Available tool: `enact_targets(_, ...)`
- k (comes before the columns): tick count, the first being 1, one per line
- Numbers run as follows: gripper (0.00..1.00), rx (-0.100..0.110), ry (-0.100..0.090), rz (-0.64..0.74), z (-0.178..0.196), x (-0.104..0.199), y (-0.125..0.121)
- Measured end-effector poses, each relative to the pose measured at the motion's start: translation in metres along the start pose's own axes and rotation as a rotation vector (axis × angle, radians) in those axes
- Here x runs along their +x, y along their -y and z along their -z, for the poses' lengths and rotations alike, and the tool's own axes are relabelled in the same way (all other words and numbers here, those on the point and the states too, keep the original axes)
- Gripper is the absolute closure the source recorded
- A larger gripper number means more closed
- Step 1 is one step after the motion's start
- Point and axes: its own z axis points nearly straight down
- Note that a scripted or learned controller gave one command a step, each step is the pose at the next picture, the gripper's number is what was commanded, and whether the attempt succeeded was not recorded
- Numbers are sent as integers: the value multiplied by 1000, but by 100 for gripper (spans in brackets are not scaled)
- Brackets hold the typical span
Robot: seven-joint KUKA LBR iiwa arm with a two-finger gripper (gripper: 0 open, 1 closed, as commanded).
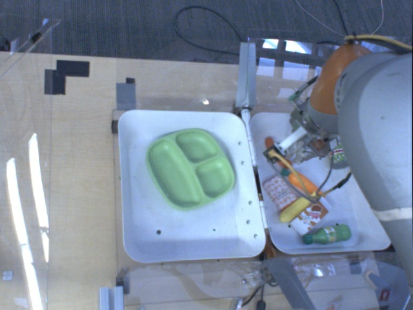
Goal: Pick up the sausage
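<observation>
The sausage (268, 143) appears as a small reddish-brown piece near the upper left corner of the right bin (361, 205), mostly hidden by robot parts. My gripper (308, 147) hangs low over the upper part of that bin, just right of the sausage. I see nothing held in it.
In the right bin lie an orange carrot (301, 183), a yellow piece (294, 208), a printed snack packet (276, 190), a small carton (310, 216) and a green bottle (328, 235). The left bin (139, 231) holds a green divided plate (191, 167). The arm covers the right bin's far right side.
</observation>
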Motion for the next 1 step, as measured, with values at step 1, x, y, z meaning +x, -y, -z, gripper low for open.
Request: enact_targets(1, 100, 1, 6, -308, -13, -12, -35)
